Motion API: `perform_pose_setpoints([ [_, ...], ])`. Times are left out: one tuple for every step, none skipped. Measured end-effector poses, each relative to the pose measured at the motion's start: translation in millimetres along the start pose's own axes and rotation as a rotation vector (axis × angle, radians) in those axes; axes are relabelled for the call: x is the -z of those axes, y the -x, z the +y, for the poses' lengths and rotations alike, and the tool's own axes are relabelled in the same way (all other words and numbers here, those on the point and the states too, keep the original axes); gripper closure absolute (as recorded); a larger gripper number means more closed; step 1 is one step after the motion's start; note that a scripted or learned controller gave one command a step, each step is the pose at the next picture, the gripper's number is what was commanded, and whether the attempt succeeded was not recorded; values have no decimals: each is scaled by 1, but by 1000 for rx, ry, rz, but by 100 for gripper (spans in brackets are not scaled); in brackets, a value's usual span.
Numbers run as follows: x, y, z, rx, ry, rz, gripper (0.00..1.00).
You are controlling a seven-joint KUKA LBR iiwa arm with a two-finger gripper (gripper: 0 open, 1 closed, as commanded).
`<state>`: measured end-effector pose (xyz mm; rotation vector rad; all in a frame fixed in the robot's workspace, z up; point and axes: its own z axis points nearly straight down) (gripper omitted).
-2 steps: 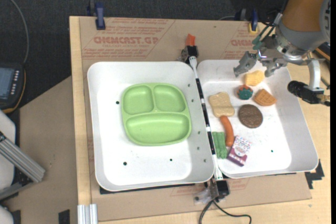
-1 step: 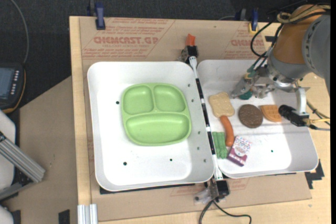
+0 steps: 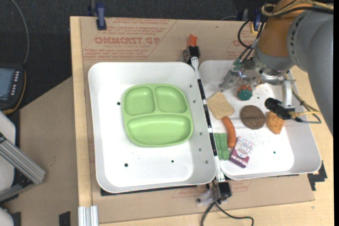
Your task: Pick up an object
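Teal object [image 3: 244, 94], apparently beneath gripper [image 3: 244, 80].

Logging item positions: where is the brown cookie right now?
The brown cookie lies in the right bin, between the bread slice and the orange wedge.

Two white bins [image 3: 106, 129] are sitting on a tan desk [image 3: 79, 114] printed with reddish lettering. A pale green divided plate [image 3: 157, 115] is lying in the left bin. In the right bin [image 3: 296, 156], a beige bread slice [image 3: 220, 105] is showing beside a dark brown round patty [image 3: 253, 117], an orange-red sausage [image 3: 230, 131], a green strip [image 3: 221, 146], a pink and purple packet [image 3: 241, 152], an orange-tan wedge [image 3: 275, 123] and a small teal piece [image 3: 244, 94]. The arm [image 3: 312, 39] is showing grey with an orange band [image 3: 276, 34]. A blue clamp [image 3: 98, 14] is gripping the desk's far edge.
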<state>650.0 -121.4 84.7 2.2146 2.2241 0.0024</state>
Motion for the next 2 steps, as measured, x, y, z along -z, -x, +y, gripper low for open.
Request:
perform_pose_setpoints([
  [11,2,0,-3,3,-1,100],
  [107,-67,-31,3,5,2,100],
])
